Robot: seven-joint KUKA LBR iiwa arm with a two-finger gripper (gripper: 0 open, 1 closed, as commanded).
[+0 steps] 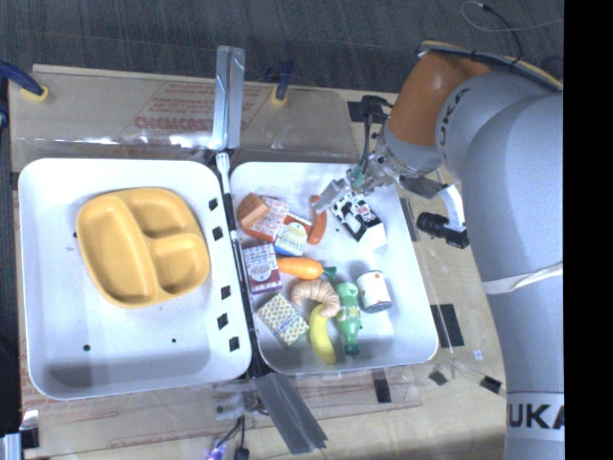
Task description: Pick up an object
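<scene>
Two bins: you have the left bin (57,353) carrying a yellow divided tray (142,245), and the right bin (407,338) carrying the loose goods.
Arm: the arm (498,161) comes in from the right, its wrist over the far right part of the right bin.
Gripper: the gripper (347,192) hangs over the far part of the pile; the view is too cluttered there, so you cannot tell how far apart its tips stand, and nothing can be confirmed as held.
Nearest candidate: the black-and-white carton (364,220) lies just beside and below the gripper, at the far right of the heap.
Other goods: an orange box (259,215), a red packet (260,264), a croissant (316,295), a carrot (305,267), a banana (323,338), a green bottle (348,319) and a white can (374,291), crowded together towards the near side.
Step in hand: judged as the approach, before any lift.
Next move: you should expect a descent onto one item, square over it, with the neighbours not dragged along.
</scene>
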